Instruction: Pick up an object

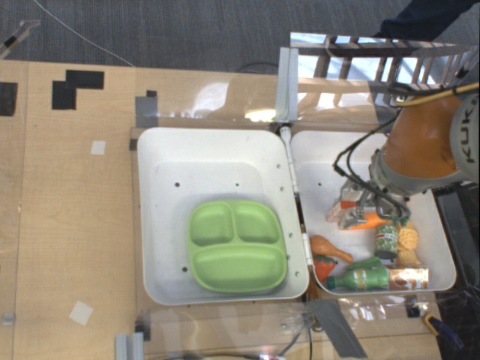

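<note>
While the arm (427, 137) reaches in from the right, I count 2 white bins side by side on the wooden desk (67, 223). In the left bin (161, 171) lies 1 green plate (238, 244) with 3 compartments. The right bin (319, 163) carries a small heap near its front: 1 green bottle (367, 278) lying on its side, 1 orange carrot-like piece (331, 248), 1 small green can (387, 240) and 1 yellow round thing (407, 238). The gripper (358, 207) hangs low over this heap, just beside an orange and white object (366, 221). The jaws are mixed with the clutter under them, so I cannot tell if they are spread or pressed together, or if they pinch anything.
</note>
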Motion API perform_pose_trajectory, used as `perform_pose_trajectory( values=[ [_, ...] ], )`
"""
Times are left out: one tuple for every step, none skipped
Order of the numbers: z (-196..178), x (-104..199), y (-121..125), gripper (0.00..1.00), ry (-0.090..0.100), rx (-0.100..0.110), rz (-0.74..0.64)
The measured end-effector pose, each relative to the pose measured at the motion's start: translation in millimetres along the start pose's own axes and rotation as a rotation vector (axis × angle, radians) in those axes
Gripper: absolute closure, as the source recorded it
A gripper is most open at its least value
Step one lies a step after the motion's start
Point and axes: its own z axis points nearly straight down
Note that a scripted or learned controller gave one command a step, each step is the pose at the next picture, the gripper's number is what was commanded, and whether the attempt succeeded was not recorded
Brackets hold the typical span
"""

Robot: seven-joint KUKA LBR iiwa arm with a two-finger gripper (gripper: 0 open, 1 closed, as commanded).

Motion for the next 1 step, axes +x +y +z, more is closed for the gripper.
perform_pose_trajectory(
  values=[
    [-151.2,-46.4,31.3,1.0,0.009,-0.003,0.024]
  ],
)
